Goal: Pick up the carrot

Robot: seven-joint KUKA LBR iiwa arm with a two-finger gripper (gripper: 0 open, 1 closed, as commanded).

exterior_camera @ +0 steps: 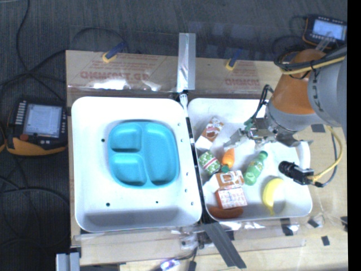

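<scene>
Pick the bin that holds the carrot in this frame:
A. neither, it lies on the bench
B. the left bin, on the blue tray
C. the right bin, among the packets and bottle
C: the carrot lies in the right bin, beside the green bottle and above the carton.

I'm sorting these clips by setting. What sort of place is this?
Most likely a robotics lab. An arm reaches over two white bins of toy food, such as a carrot, and handheld control pendants with trailing cables lie on the carpet beside the bench.
</scene>
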